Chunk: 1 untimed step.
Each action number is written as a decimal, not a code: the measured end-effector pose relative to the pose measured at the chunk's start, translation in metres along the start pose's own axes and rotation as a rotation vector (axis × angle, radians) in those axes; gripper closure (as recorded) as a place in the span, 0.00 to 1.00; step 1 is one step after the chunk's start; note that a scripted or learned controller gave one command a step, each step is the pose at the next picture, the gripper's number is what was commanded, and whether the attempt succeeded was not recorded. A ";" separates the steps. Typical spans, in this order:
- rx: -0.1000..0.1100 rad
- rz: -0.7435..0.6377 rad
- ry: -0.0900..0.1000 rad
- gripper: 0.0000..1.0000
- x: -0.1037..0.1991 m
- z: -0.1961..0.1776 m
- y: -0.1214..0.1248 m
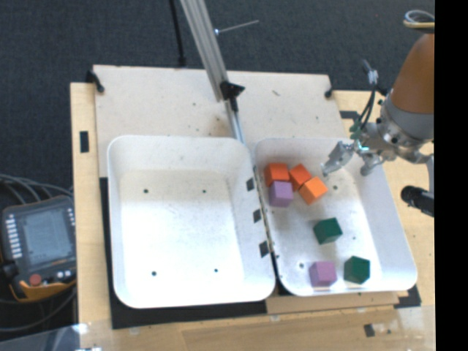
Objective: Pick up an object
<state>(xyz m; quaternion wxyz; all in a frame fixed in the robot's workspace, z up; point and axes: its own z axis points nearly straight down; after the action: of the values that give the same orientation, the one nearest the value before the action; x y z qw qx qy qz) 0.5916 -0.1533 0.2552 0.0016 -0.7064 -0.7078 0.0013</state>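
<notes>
While cubes (299, 175) cluster, the claw (351, 159) hovers above.

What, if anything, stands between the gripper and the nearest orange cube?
Nothing visible does. The gripper hovers over the right bin, up and right of the nearest orange cube, with bare bin floor between them.

Two smooth white plastic bins (183, 148) sit on a matt pale wooden desk (168, 97); blocks (327, 230) look matt.

No legible text, labels, numbers or signs on anything.
</notes>
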 end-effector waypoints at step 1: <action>-0.005 0.000 -0.001 0.00 0.000 -0.003 0.001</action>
<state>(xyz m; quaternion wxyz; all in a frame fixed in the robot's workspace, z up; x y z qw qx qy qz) 0.5924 -0.1534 0.2580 -0.0005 -0.7065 -0.7077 -0.0002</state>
